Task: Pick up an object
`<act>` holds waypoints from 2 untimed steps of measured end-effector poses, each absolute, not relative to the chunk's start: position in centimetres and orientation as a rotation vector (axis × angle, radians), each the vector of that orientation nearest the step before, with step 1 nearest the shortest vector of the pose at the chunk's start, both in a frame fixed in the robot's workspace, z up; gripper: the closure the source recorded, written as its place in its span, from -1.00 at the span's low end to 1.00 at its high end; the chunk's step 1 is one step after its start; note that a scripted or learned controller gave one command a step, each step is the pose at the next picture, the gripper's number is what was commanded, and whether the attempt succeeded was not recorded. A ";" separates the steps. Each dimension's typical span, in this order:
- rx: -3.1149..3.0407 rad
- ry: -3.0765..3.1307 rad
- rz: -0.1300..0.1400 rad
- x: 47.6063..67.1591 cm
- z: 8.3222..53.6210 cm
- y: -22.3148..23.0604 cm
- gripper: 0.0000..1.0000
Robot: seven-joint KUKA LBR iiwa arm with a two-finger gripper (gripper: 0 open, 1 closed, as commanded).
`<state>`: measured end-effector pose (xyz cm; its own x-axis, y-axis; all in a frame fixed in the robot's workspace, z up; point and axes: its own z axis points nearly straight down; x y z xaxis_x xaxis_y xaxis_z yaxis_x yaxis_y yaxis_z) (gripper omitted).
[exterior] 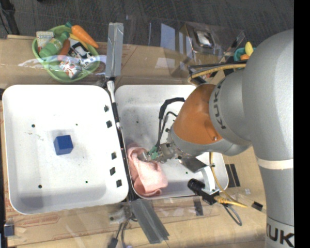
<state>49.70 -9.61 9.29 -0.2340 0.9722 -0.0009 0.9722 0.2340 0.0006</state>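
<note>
the arm (237, 112) reaches in from the right and covers much of the right bin (139, 99), its grey body cut off at the frame's edge. the jaws (156, 153) sit low over the upper end of the pink cloth (146, 173), but wrist and cables crowd them, so i cannot tell whether they are released or clenched, or touching the cloth. the cloth lies crumpled in the right bin's near left corner, against the wall shared with the left bin (20, 102), long axis running roughly from far to near. open floor lies toward that bin's far left. a blue cube (63, 144) sits alone in the left bin, well apart from every wall. a green bowl (59, 74) of toys stands on the counter (144, 58) beyond.
</note>
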 end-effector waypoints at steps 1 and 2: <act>1.943 2.467 0.000 49.7 9.3 -9.6 -1.00; 1.943 2.467 0.000 49.7 9.3 -9.6 -1.00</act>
<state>49.70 -9.61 9.29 -0.2340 0.9722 -0.0009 0.9722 0.2340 0.0006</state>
